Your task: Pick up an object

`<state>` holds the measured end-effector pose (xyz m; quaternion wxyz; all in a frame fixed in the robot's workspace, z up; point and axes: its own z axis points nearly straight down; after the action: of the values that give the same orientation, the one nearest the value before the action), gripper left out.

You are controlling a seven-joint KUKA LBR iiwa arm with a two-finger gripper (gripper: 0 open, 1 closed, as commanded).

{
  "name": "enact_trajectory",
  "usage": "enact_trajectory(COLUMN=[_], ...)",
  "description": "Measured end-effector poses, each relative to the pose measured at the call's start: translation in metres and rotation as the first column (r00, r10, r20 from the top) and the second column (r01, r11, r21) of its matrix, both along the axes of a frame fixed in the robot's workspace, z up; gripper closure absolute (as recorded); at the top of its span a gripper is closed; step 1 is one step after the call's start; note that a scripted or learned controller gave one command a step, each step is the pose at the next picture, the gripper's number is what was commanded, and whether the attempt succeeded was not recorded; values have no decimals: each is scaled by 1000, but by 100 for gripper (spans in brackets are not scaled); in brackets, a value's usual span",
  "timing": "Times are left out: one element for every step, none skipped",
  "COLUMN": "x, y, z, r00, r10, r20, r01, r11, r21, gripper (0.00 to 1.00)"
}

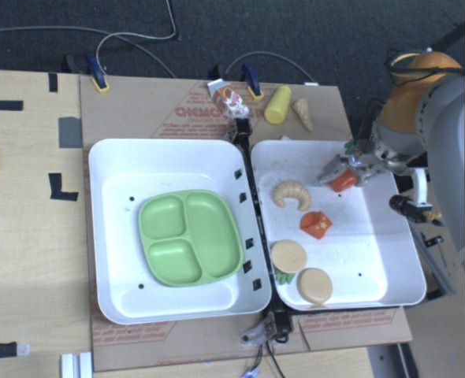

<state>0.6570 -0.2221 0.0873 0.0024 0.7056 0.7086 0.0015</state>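
Gripper (344, 172) sat low over the right bin (390, 278), upper right part, fingers closed around a small red-orange object (344, 183). Croissant (292, 194) lay just left of it, red piece (316, 224) below, two round buns (301, 270) near the front. Green divided plate (190, 236) in the left bin (114, 211).

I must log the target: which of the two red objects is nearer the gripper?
The upper orange-red piece, right at the gripper; the red block lies lower, past the croissant.
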Motion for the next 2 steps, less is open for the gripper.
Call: enact_trajectory(x=[13, 13], y=[57, 56], z=[-1, 9], r00=[1000, 1000], r10=[-2, -1], r20=[-2, -2], r01=[2, 1], r11=[1000, 1000], r21=[1, -2], gripper=[0, 100])
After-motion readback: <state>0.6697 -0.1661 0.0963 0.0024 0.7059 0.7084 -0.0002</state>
